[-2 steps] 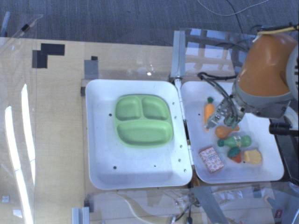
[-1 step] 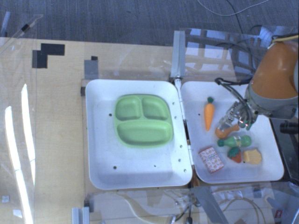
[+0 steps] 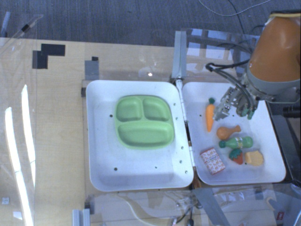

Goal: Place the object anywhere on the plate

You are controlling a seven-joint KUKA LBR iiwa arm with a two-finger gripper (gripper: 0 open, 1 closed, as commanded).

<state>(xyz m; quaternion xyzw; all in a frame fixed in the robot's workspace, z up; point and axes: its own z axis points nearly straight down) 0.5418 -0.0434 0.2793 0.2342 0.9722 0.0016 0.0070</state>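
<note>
Carrot [image 3: 209, 117] lies in the right bin [image 3: 277, 147], upper left of the toy pile, with the end effector [image 3: 233, 103] hovering just beside it; can't tell how its grip stands. Drumstick [image 3: 228, 132] sits below. Green plate [image 3: 143, 121] waits in the left bin [image 3: 101, 140].

No legible text or labels.

arm [image 3: 277, 55]: orange band; grey collar | claw [image 3: 237, 102]: grey metal | cable [image 3: 225, 66]: black
</note>
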